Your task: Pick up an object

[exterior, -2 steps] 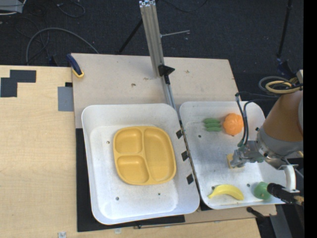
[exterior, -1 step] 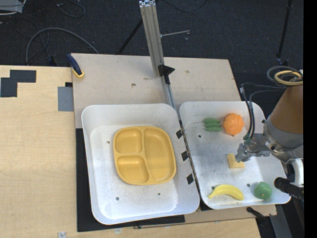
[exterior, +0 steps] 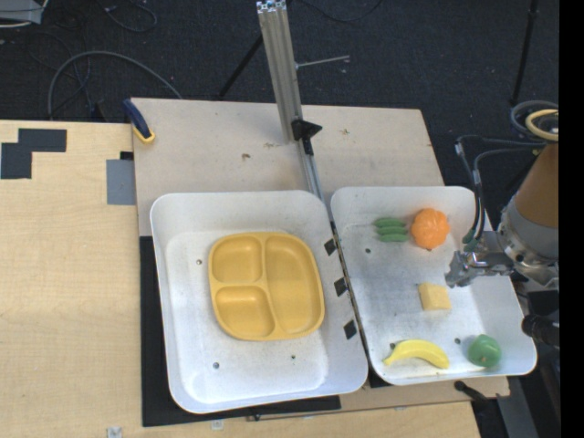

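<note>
The right white bin [exterior: 401,372] holds five toys: a round orange fruit [exterior: 430,228] at its far side, a green pea pod [exterior: 391,230] just left of it, a pale yellow cheese block [exterior: 435,297] in the middle, a yellow banana [exterior: 417,353] and a green pepper [exterior: 484,350] along the near edge. The metal gripper [exterior: 464,268] hovers above the right rim, near the cheese, holding nothing; whether it is open or closed cannot be told. One yellow three-compartment plate [exterior: 266,285] sits in the left white bin [exterior: 182,354]. Bare floor lies left of the cheese.
</note>
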`<action>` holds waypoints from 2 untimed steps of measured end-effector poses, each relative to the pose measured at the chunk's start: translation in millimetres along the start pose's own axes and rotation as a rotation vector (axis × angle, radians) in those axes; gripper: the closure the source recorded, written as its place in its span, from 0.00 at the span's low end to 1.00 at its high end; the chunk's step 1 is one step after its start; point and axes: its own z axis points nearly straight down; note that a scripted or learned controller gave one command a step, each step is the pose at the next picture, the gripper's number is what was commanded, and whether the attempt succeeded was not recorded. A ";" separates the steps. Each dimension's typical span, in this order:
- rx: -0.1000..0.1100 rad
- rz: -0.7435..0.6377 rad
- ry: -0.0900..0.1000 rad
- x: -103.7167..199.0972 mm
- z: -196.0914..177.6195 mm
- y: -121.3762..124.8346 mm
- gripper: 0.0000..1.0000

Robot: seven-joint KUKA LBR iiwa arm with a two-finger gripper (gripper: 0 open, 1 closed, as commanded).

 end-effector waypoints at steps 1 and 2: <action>0.002 -0.003 0.001 54.2 -13.3 5.8 1.00; 0.005 -0.003 0.002 110.9 -6.6 14.9 1.00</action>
